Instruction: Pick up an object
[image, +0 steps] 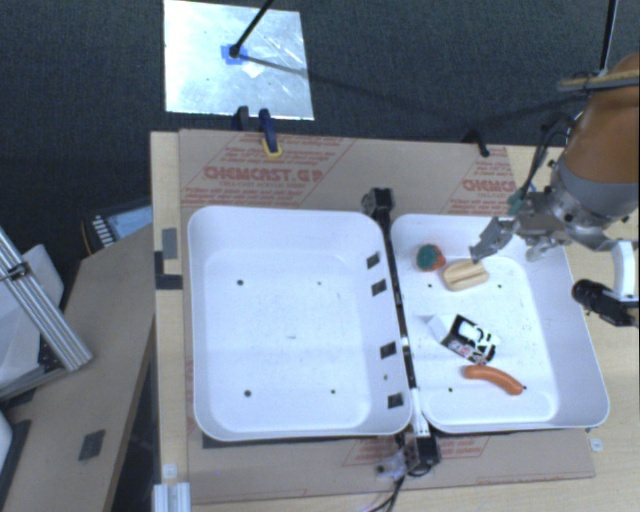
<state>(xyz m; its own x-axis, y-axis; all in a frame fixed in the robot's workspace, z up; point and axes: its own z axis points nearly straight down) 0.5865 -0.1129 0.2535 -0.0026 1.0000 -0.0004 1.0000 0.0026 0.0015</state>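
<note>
Tan bun-shaped piece (465, 274) lying in the right bin (560, 330) near its back edge, long axis running roughly left to right, just below and left of the gripper (490, 243). Fingers hanging just above its right end, nothing between them; how far they are spread cannot be told. Close by on the left a small teal ball (430, 257); further forward, well apart, a black-and-white packet (467, 339) and an orange sausage (493, 378); left bin (215, 250) alongside on the worktop (330, 170).

Grey arm (600, 170) with orange band entering from the right edge, wrist angled down-left, gripper (492, 243) low over the right bin's far edge, fingers pointing down-left
</note>
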